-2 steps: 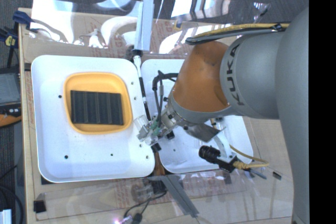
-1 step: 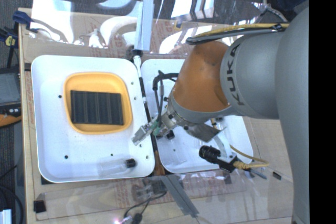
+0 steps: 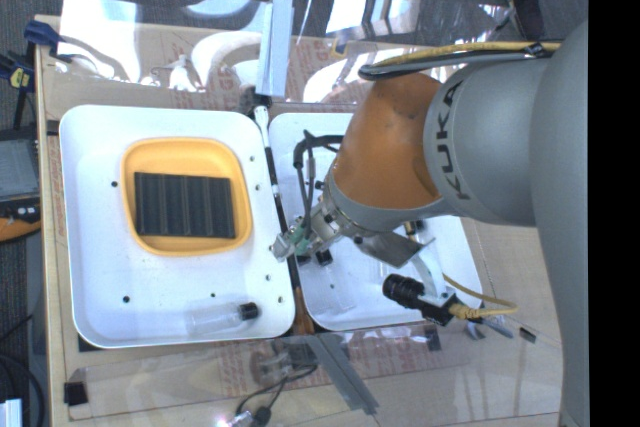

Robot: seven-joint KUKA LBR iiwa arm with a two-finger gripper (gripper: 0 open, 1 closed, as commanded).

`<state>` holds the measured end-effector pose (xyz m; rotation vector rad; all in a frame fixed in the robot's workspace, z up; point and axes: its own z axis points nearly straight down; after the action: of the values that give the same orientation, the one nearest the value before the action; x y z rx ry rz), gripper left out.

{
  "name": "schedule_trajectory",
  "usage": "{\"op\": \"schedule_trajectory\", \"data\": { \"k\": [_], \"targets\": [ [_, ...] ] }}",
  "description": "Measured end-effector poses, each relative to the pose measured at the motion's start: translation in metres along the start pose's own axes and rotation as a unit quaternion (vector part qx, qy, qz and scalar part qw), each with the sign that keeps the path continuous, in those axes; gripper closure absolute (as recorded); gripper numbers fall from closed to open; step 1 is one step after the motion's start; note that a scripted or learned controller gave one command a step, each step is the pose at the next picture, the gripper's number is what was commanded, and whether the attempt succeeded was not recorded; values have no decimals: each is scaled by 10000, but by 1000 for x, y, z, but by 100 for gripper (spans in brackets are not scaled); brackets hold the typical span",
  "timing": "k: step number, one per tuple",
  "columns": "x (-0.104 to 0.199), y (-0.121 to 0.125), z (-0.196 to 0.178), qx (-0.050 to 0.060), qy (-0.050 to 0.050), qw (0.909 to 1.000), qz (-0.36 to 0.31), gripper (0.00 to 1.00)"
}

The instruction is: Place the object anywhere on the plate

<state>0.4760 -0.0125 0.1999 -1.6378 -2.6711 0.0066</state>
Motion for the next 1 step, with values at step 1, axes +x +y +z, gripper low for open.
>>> {"op": "schedule_trajectory", "data": {
  "k": [1],
  "targets": [
    [16, 8, 8, -15, -12, 9898, -1422, 100]
  ]
}}
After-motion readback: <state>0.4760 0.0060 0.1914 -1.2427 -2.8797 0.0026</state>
